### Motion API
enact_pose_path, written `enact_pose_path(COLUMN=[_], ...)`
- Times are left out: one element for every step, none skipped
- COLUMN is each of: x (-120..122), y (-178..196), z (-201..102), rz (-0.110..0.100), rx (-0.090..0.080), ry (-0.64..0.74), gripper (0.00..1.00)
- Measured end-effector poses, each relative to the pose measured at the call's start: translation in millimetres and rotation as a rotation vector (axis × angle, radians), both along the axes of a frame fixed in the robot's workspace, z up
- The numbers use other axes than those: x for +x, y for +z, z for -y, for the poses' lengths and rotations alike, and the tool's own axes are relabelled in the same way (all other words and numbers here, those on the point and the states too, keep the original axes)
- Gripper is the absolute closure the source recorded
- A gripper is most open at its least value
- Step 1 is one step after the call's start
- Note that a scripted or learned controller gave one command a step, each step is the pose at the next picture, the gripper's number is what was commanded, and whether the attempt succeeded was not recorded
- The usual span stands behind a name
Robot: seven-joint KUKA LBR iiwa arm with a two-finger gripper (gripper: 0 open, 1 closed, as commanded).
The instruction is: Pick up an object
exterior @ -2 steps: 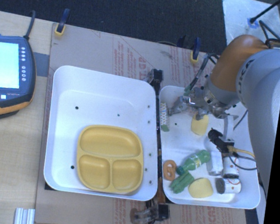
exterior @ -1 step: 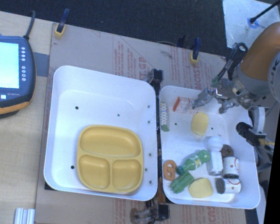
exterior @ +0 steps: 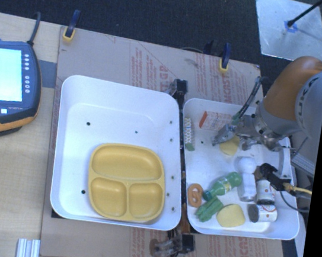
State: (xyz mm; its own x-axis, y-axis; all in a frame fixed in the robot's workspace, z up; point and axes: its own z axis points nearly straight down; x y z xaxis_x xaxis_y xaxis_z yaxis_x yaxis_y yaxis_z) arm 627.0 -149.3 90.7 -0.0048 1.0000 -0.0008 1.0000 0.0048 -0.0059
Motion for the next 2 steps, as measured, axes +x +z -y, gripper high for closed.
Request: enact_pose_path(x=[18.9,19.0], y=[1.6,12.2], z=[-17.4,-16.5], rz=[0.004,0.004], rx=[-0.001,-0.001], ry=[0.001,0.002], gripper=[0.00,1.00])
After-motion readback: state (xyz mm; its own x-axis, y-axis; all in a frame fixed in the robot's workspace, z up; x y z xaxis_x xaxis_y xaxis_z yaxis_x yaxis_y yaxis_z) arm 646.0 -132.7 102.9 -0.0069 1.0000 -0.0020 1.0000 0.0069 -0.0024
